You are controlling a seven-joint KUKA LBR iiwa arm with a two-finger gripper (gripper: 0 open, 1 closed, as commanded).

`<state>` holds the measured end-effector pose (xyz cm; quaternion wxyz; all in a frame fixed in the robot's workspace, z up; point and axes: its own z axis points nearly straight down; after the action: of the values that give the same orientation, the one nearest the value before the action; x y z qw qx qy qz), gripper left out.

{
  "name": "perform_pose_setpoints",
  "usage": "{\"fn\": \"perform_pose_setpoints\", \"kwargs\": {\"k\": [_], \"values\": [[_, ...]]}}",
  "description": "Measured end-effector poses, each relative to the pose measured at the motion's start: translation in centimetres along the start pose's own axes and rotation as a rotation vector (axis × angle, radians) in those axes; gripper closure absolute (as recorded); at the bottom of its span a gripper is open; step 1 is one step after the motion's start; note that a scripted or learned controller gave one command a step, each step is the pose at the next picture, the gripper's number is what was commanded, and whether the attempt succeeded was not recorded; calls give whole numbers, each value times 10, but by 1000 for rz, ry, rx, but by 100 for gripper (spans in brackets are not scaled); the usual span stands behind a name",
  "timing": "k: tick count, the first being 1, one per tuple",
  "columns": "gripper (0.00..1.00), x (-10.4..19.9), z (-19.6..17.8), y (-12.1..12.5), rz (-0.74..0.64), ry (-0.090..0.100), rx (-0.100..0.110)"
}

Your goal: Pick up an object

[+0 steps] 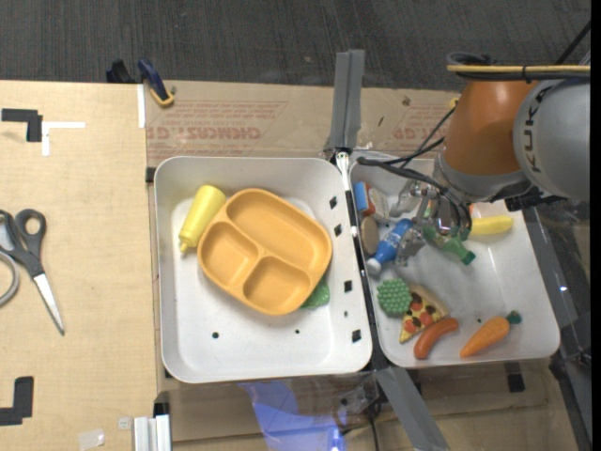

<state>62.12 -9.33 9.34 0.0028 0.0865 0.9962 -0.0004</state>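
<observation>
The right bin [538, 285] holds several toys. A blue bottle [391, 245] lies tilted near its left wall, with a green bottle [453, 245] just to its right. My gripper [427, 216] hangs low over the gap between these two bottles, under the orange wrist band. A yellow block [491, 224] rests to the gripper's right. Nearer the front lie a green bumpy ball [394, 296], a pizza slice [420, 314], a red sausage [435, 337] and an orange carrot [488, 334].
The left bin [254, 350] carries an orange divided plate [265, 249], a yellow bottle [200, 216] beside it and a green piece [318, 296] under the plate's edge. Scissors [33, 261] lie on the bench at far left. A grey post [346, 101] stands behind the bins.
</observation>
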Motion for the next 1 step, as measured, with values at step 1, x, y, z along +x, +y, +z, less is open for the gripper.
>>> {"fn": "perform_pose_setpoints", "kwargs": {"k": [1], "values": [[0,-36,-2,-55,-353,-4,0]]}}
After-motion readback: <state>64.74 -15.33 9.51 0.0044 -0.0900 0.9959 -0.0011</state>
